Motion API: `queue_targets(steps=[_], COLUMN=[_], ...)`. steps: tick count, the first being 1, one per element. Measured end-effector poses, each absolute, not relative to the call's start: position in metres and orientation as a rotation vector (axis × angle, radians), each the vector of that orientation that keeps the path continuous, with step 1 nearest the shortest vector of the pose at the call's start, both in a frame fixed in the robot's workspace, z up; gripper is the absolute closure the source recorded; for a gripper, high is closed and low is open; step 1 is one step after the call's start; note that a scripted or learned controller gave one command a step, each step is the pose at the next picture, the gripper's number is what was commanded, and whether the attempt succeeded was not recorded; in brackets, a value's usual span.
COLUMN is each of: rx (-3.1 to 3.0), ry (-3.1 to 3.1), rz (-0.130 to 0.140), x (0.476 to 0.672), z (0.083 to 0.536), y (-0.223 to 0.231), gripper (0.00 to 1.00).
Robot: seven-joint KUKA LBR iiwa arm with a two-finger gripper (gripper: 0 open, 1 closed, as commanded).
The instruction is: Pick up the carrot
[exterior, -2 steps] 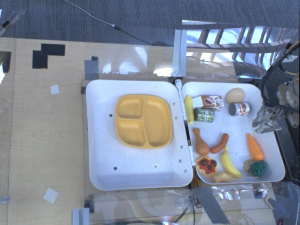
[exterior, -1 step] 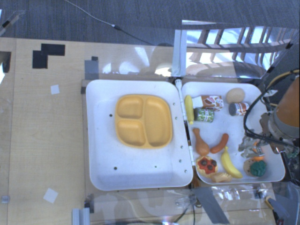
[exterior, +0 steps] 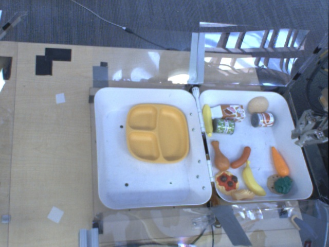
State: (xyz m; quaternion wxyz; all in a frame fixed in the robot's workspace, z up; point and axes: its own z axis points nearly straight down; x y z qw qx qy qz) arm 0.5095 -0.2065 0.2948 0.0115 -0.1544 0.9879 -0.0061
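Note:
The carrot [exterior: 279,161] is a short orange cone lying in the right bin [exterior: 293,138], near its right wall, with its tip pointing up-left. It rests loose on the bin floor, just above a green broccoli [exterior: 282,184]. My gripper [exterior: 310,128] hangs at the right edge of the view, over the bin's right rim, up and to the right of the carrot and apart from it. Nothing shows in its grasp.
The right bin also holds a banana [exterior: 252,178], a sausage [exterior: 240,157], a drumstick [exterior: 220,156], a pizza slice [exterior: 227,180], two cans [exterior: 263,119], a small carton [exterior: 231,111] and a potato [exterior: 258,105]. A yellow divided plate [exterior: 157,133] lies in the left bin [exterior: 110,153].

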Motion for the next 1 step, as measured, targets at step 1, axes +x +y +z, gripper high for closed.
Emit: queue_targets(steps=[1], rx=[-1.177], ry=[2.908], rz=[0.001], x=[0.5552], z=[0.1901], y=[-0.2036], gripper=[1.00])
